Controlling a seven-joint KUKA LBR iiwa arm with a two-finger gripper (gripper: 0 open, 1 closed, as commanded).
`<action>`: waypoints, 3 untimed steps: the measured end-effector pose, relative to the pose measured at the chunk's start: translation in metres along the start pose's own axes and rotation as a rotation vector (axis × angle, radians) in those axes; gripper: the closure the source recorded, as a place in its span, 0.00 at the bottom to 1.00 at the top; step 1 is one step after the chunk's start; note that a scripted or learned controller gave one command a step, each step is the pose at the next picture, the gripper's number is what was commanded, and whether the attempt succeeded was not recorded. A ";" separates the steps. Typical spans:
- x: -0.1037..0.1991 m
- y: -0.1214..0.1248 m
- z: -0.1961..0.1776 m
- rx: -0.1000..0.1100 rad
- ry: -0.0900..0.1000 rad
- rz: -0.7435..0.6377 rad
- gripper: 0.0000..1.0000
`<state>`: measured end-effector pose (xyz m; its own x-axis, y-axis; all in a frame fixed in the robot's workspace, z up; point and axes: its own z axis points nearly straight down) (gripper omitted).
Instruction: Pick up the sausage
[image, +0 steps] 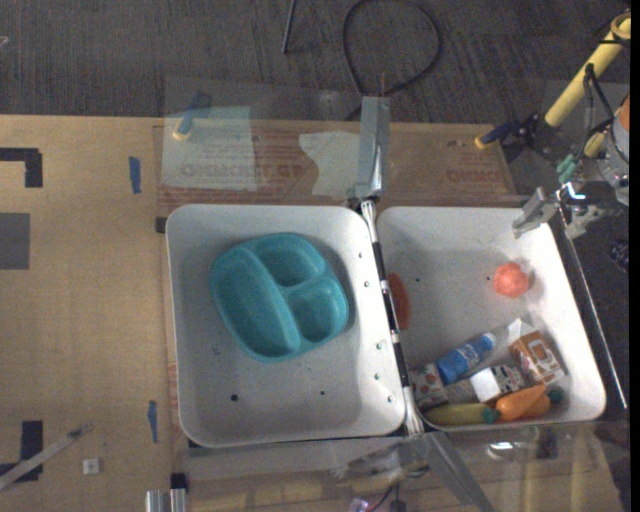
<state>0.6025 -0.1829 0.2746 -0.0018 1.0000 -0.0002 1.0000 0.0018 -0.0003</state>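
Reddish sausage (399, 301) hugging the bin wall (383, 300) looks slick and rubbery; I'd pinch mid-length, and can't tell the gripper (545, 207) state.

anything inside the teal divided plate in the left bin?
Nothing visible in the teal plate: its three compartments show bare. Whatever lies beneath it on the left bin floor is covered.

Robotics lab test cell. Bench (80, 300) is topped with cardboard, marked with blue tape (134, 174) and black markers (24, 166). Two white bins (190, 400) sit side by side, joined by a metal divider (372, 150). Black cable (392, 45) loops on grey carpet (150, 50). Toy food items (490, 385) and a teal plate (280, 295) serve as test objects.
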 end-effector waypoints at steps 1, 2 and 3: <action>-0.012 -0.088 0.078 0.000 0.000 0.044 0.00; 0.069 -0.043 0.186 -0.011 -0.003 -0.021 0.00; 0.152 -0.015 0.119 -0.014 -0.005 -0.169 0.00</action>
<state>0.5875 -0.0314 0.1560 -0.1699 0.9854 -0.0061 0.9854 0.1699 0.0135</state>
